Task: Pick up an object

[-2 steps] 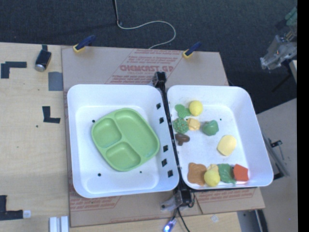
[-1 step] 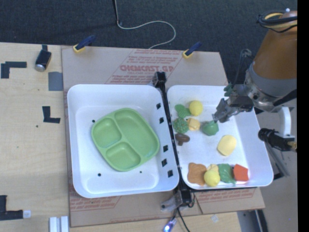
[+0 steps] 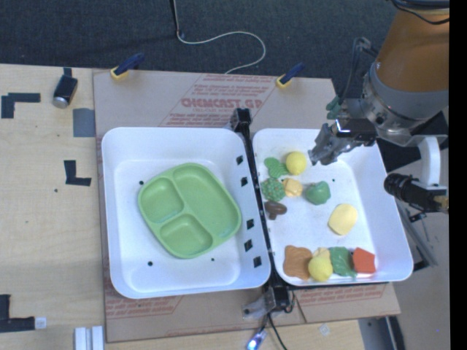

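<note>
A green tray (image 3: pixel 190 210) is lying in a white bin (image 3: pixel 117 195); yellow, green, orange and red toys (image 3: pixel 328 262) are showing.

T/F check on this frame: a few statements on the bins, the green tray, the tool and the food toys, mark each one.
1. The green tray lies in the left bin. True.
2. The tool holds the yellow ball. False: nothing shows between its fingers, and the ball lies on the bin floor to the tool's left.
3. The food toys all lie in the right bin. True.
4. The red block sits at the far edge of the right bin. False: it sits by the near edge, beside a green piece.
5. The tray has three compartments. True.
6. The arm reaches in from the view's left. False: it comes in from the right.
</note>
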{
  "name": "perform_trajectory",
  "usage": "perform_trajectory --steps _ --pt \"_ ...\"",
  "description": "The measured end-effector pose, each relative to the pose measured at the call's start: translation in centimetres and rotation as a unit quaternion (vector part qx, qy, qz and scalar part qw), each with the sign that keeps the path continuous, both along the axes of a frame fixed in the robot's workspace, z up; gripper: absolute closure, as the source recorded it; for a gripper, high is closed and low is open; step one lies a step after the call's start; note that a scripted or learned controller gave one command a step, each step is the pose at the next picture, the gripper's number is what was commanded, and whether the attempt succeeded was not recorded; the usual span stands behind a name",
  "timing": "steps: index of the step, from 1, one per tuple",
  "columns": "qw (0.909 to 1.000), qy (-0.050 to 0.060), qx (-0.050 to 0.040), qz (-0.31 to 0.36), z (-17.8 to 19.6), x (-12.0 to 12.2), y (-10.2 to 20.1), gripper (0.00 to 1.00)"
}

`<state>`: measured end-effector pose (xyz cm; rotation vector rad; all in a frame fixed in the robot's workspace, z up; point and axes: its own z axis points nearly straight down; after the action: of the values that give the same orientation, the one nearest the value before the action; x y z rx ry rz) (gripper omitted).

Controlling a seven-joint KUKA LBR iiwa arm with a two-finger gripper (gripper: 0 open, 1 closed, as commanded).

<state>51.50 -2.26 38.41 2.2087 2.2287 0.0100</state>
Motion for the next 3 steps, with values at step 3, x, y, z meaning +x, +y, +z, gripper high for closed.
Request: perform_trajectory --steps 3 --pt "1.0 0.003 -0.0007 -0.004 3.3 -3.1 10.0 1.0"
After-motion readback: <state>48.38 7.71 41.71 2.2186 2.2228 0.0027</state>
